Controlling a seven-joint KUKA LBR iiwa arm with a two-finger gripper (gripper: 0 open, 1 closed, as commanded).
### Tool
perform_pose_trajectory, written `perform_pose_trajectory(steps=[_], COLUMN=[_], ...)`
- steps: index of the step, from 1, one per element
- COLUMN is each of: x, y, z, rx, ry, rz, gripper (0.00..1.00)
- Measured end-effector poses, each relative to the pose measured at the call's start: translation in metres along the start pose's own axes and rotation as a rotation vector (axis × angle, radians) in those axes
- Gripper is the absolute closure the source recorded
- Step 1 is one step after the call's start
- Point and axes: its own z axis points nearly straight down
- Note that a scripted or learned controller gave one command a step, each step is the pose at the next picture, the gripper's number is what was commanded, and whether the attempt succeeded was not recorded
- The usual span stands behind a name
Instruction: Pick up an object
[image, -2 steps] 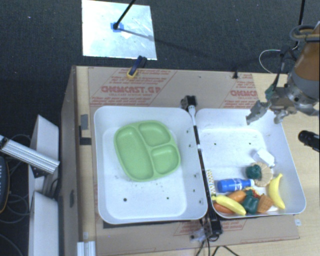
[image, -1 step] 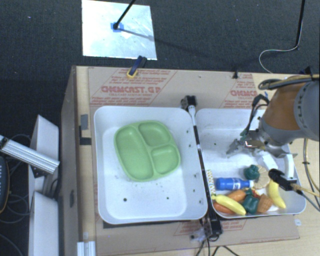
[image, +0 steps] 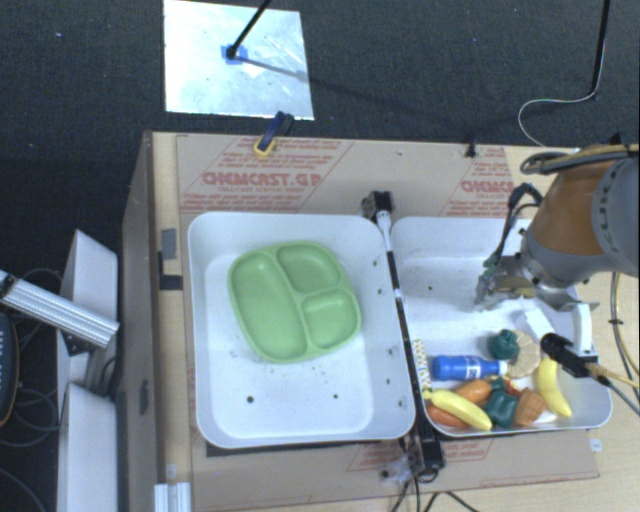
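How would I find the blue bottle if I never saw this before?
Look in the right white bin, at the pile of toy food in its near corner. The blue bottle lies on its side at the pile's left edge, above a yellow banana. It is the only blue thing there, with a white cap end.

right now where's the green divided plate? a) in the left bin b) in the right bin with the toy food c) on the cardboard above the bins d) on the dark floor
a, the green divided plate lies flat in the left bin, while the toy food, such as the banana, is piled in the near corner of the right bin.
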Motion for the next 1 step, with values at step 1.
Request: perform_pose_trajectory(steps=[1], x=[0.0000], y=[0.0000], z=[0.0000], rx=[0.000], ry=[0.000], rz=[0.000], gripper=[0.00])
